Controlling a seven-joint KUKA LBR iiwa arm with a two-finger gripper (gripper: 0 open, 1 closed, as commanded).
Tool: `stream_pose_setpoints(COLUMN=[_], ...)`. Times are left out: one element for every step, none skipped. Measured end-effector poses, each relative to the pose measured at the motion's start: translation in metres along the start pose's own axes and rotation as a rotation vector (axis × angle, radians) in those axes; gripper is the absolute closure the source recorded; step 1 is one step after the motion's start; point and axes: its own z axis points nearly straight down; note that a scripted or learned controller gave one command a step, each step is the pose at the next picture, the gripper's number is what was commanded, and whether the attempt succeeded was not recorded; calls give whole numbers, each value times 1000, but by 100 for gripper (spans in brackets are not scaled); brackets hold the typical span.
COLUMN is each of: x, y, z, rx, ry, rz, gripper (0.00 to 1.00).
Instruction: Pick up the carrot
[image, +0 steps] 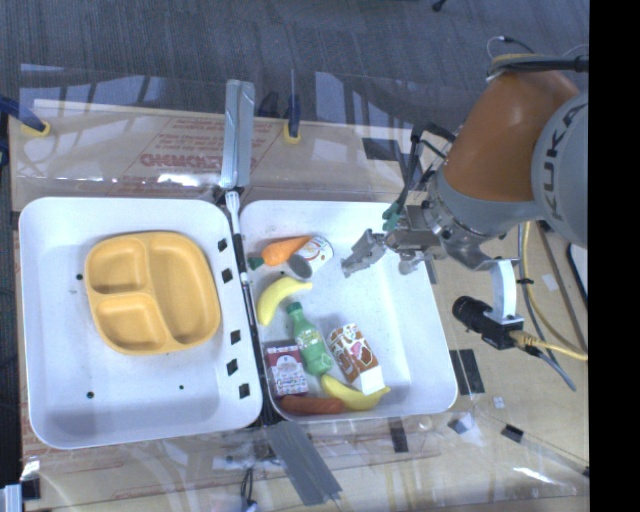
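Carrot (281, 247): you'll find it in the right bin (420, 385), near the top-left corner, close to the divider, its tip touching a small can (311, 256).
Long axis: it runs roughly left-right, tilted slightly, green end to the left.
Gripper (362, 255): it hangs over the same bin; you can see nothing held, and whether its fingers are parted or closed I cannot tell.
Direction: the carrot lies to the left of the gripper, near, with the can between them.

Robotics lab: taped bench (150, 150), twin white bins (60, 400) (toy food inside), loose cables (555, 345).
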Motion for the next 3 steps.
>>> stream_pose_setpoints(x=[51,70,51], y=[62,-2,28], z=[66,-75,38], rx=[2,-3,1], ry=[-1,-1,-1], rz=[-104,-101,-154], gripper=[0,0,0])
